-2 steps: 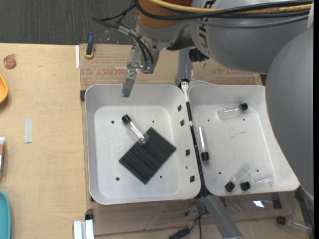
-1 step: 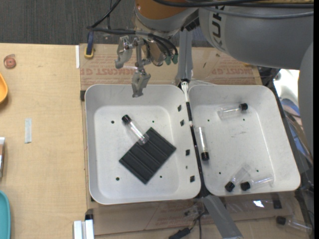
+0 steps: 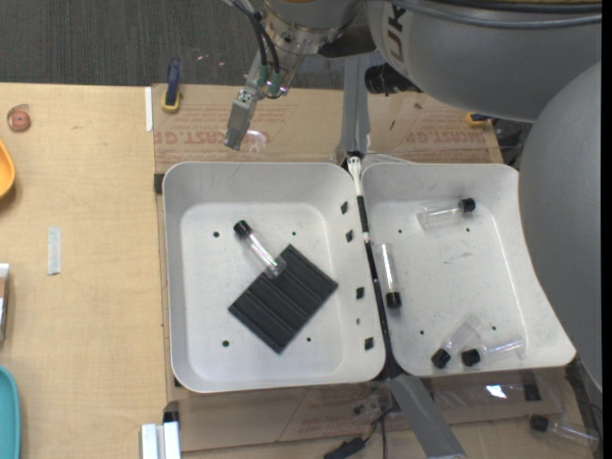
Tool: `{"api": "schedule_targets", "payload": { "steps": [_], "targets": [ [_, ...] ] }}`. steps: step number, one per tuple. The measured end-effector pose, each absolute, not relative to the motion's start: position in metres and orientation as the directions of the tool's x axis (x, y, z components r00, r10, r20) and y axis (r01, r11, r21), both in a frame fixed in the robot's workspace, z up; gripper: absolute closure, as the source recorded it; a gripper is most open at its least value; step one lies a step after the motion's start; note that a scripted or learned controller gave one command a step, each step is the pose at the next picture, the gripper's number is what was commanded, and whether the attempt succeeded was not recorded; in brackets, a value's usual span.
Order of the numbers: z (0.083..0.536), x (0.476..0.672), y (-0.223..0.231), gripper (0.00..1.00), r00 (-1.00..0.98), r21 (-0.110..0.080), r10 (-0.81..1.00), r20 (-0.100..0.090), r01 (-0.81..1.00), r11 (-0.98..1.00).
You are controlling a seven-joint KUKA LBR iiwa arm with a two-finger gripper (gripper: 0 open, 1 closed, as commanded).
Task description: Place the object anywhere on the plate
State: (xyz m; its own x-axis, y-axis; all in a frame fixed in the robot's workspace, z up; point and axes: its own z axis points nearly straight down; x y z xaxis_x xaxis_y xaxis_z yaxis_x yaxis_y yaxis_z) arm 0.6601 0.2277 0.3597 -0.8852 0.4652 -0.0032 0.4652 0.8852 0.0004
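The grey arm hangs big over the right side of the table, and its wrist is high behind the left bin, so a long way down is needed before any work. On that way it could knock the wall between this bin and the right bin. The black ribbed plate lies turned at a slant in the left bin. It looks loose there, so I think a push from the side would slide it. The object I take for the task is the clear tube with a black cap. It lies in the left bin, its cap end on the white floor and its other end touching the upper corner of the plate. It is round and smooth, so it may roll away or slip when it is grasped, and the ribs may let it roll off again. The pincer is above the cardboard, well apart from the tube. I cannot tell if it is open or closed, and something pale and blurred shows just below it. If it carries something, a new grasp will fail.
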Motion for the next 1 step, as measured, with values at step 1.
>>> {"api": "schedule_targets", "payload": {
  "steps": [1],
  "targets": [
    [0.3687,0.6611,0.2273,1.0,-0.886,0.0,0.464,-0.007,0.464,0.886]
  ]
}}
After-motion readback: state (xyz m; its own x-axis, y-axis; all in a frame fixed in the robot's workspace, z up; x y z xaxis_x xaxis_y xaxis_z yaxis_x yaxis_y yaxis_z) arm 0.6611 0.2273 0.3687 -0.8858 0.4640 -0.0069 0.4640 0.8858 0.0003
